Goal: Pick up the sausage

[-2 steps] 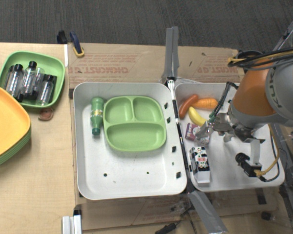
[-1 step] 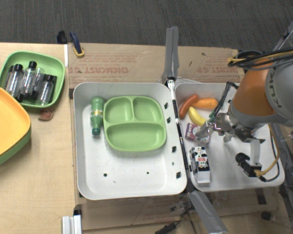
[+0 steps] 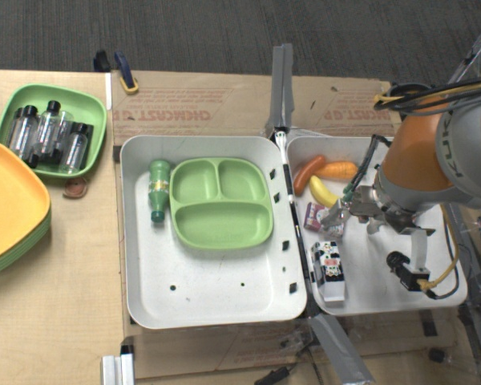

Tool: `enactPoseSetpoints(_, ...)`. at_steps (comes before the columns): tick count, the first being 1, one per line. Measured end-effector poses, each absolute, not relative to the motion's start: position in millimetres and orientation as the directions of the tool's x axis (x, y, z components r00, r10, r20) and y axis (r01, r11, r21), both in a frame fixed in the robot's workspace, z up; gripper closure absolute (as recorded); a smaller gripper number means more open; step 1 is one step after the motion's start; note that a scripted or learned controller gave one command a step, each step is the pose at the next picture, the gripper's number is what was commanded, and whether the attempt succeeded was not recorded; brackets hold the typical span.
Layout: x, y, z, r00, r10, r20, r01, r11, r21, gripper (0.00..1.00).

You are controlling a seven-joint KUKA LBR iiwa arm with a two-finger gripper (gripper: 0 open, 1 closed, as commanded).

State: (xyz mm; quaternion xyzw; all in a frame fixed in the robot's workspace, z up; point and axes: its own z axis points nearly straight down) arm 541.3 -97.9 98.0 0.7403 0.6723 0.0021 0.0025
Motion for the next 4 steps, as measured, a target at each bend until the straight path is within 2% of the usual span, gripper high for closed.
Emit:
enactPoseSetpoints(1, 542.0, -98, 107, 0.101, 0.995, 0.001, 0.995, -0.101, 0.008, 1.00)
enactPoseSetpoints(2, 524.8, -115, 91, -0.055, 0.999, 0.000, 0.999, 0.055, -0.001, 1.00)
enactPoseSetpoints(3, 528.9, -140, 150, 0.122, 0.992, -0.001, 0.992, -0.122, -0.001, 1.00)
enactPoseSetpoints(4, 495.8, -96, 254, 0.249, 0.969, -0.003, 0.969, -0.249, -0.002, 1.00)
